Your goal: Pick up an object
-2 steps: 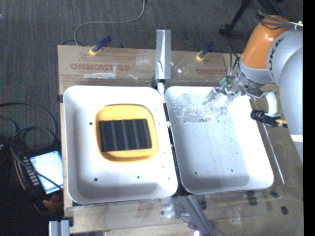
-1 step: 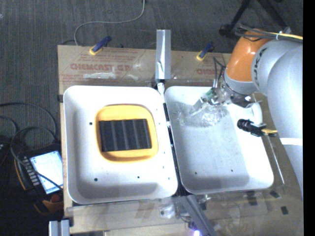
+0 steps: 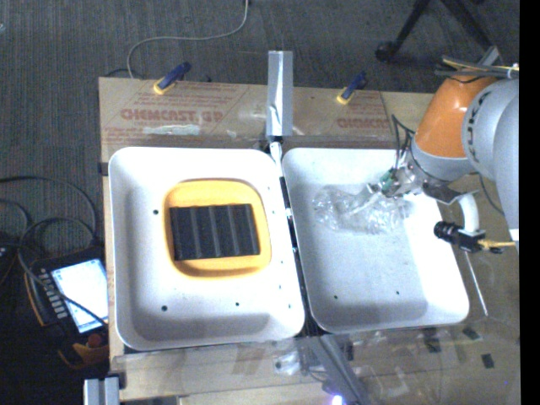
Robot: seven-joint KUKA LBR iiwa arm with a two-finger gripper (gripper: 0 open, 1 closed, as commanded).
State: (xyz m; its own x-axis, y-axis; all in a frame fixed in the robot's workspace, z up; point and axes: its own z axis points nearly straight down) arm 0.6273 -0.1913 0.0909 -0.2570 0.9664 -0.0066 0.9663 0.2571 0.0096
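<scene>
Reaching from the right, the gripper (image 3: 396,180), finger state indiscernible, meets the crumpled clear plastic wrap (image 3: 359,209), which extends leftward across the right bin (image 3: 380,298).

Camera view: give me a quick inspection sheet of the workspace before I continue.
Surface: bench under brown sheet, bearing two white bins side by side.
Job's things: yellow tray with black ribbed insert lies flat in left bin; crumpled clear plastic wrap in right bin, upper half.
Clutter: nothing seen in the bins.
Grippers: gripper at the wrap's upper right edge; jaws hidden.
Cables: thin wire on floor above bench; black cables at left.
Surroundings: two blue-yellow clamps, handheld pendant, carpet.
</scene>
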